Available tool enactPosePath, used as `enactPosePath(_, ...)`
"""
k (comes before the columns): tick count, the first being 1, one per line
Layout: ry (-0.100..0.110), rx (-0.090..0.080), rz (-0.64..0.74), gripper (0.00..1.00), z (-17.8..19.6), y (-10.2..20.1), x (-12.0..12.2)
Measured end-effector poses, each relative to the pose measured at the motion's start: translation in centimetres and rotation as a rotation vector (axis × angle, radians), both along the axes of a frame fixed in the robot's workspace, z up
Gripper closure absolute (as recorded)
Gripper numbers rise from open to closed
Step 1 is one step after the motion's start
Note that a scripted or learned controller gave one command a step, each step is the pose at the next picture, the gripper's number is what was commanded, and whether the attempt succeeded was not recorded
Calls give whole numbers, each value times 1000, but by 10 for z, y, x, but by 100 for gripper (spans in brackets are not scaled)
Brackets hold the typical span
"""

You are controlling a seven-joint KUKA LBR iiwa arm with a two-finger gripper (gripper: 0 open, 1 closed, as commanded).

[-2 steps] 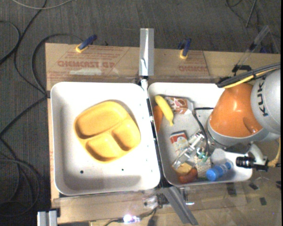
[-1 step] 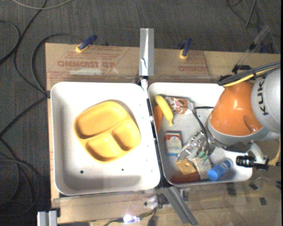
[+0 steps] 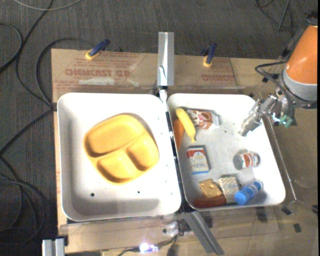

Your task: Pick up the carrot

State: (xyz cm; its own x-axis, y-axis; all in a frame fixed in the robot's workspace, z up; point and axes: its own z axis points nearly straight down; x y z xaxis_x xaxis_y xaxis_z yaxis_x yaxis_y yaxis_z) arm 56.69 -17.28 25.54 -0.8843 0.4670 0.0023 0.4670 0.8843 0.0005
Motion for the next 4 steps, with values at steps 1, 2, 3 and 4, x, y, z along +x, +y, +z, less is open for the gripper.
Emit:
enactPosePath(1,0,1,1,0,0,1,0)
enactPosePath(2,0,2,182,0,-103,63,-30)
enactPosePath(3,1,0,-122,0,-75,122,-10)
enactPosePath(4,-2,-2,67,0,61,186,-42)
